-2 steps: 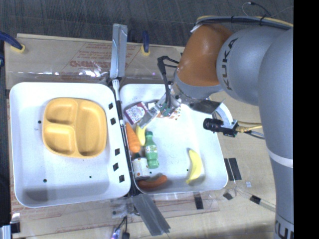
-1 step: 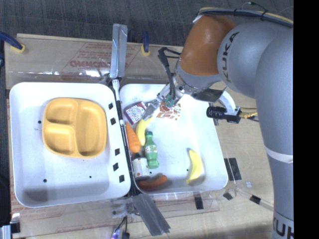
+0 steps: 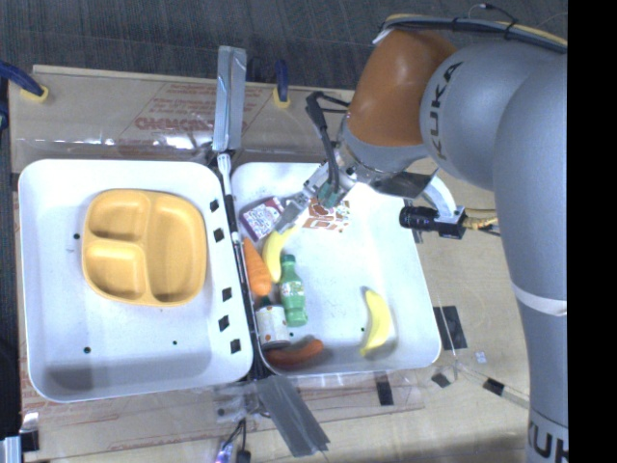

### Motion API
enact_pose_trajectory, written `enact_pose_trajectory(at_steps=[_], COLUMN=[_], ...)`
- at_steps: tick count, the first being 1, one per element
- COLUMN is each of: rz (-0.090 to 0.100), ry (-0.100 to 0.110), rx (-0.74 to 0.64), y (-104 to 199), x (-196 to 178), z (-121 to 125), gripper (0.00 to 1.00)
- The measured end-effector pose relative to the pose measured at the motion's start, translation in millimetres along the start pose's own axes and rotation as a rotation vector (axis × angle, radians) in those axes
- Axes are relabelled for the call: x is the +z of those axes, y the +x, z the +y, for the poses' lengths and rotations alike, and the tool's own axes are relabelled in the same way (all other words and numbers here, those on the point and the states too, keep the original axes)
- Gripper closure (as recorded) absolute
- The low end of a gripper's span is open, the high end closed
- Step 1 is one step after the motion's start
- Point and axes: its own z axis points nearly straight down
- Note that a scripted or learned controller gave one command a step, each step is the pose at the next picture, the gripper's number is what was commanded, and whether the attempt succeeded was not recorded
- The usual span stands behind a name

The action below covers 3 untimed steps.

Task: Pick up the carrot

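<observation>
"KUKA" stands in dark letters on the grey arm [image 3: 482, 85], running up its side just beside the orange band; "KU" shows again low on the arm at the bottom right. Reddish print on the cardboard sheet [image 3: 164, 114] behind the bins is too faint to read

Single fixed overhead camera, tilted, taking in both white bins: left bin [image 3: 39, 287] and right bin [image 3: 410, 287]. The arm [image 3: 482, 95] enters from the right; its gripper [image 3: 323, 196] hangs over the right bin's far edge.
</observation>
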Motion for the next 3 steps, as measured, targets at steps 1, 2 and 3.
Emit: enact_pose_trajectory(at_steps=[1,2,3], rz=[0.004,0.004,0.003], ry=[0.004,0.003,0.003], rx=[0.004,-0.052,-0.058], y=[96,101,101], x=[1,1,-8], z=[68,-26,-25], gripper=[0.0,0.0,1.0])
